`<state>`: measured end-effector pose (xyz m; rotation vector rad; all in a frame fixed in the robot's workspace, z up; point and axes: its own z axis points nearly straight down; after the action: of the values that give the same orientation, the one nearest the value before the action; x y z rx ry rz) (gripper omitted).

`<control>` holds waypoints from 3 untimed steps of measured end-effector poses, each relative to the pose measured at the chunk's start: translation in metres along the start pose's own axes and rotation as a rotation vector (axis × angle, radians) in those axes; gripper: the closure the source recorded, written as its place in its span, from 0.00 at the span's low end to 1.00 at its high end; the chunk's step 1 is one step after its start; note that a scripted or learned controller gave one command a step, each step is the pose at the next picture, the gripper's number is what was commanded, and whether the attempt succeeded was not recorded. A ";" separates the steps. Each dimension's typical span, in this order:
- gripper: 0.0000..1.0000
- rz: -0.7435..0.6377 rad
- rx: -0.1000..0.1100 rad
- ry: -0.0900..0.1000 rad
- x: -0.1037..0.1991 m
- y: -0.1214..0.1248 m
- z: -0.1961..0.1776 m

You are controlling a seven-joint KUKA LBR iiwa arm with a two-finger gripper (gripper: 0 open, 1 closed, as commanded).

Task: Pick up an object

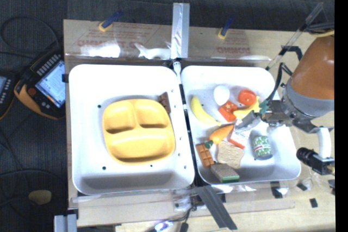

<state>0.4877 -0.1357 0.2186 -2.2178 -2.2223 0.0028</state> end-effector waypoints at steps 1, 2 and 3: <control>0.00 -0.452 -0.012 -0.003 0.035 0.024 0.114; 0.00 -0.508 -0.013 -0.004 0.032 0.099 0.129; 0.00 -0.326 -0.008 -0.001 0.026 0.148 0.130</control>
<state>0.6350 -0.1090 0.0884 -1.8314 -2.5583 -0.0053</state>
